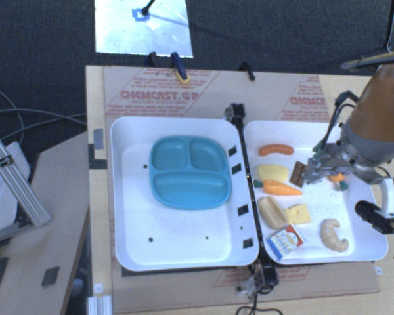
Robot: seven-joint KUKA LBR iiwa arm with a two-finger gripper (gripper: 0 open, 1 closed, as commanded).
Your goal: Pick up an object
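Gripper (317, 169) hangs low in the right bin (364, 251), just beside a brown block (298, 174), above the carrot (282, 188); whether it grips anything cannot be told; blue plate (189, 172) lies in the left bin (128, 241).

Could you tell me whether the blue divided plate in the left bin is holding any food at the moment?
Empty: all three compartments of the blue divided plastic plate show bare blue. The toy food lies in the right shallow white bin.
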